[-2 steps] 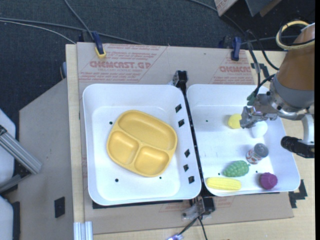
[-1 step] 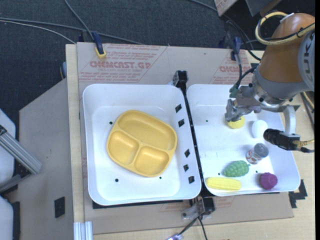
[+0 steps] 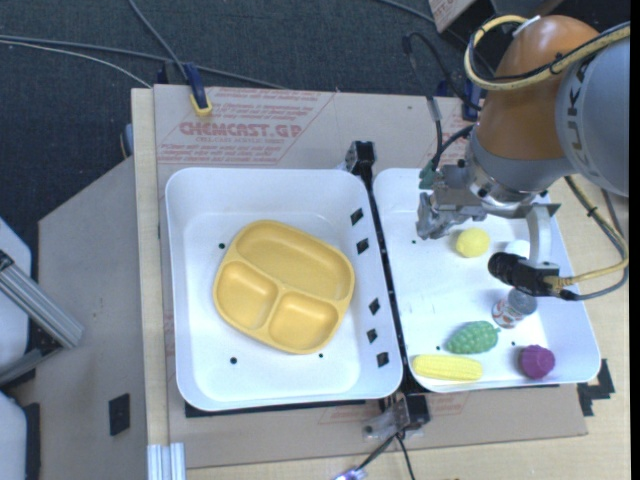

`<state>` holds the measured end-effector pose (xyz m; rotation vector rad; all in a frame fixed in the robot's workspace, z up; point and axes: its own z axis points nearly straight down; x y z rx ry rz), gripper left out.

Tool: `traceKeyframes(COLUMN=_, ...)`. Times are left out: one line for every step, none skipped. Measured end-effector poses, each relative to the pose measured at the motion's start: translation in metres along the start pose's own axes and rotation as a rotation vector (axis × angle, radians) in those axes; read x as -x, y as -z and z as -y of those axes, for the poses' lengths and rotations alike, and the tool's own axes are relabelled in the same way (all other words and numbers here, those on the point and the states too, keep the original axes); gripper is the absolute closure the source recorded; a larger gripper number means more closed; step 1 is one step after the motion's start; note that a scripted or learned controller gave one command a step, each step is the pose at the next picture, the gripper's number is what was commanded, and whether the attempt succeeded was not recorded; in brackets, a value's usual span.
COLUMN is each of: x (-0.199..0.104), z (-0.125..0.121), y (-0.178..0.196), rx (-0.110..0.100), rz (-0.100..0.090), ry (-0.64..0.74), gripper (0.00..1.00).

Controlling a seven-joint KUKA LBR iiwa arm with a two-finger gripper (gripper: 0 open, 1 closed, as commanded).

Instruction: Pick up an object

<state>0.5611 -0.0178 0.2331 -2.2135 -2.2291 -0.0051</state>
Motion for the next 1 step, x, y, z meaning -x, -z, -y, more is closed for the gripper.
traceKeyframes(x=-0.0627, z=-0.0139, y=0.0029, rx=0.000, rz=0.000, ry=0.001, gripper=1.00)
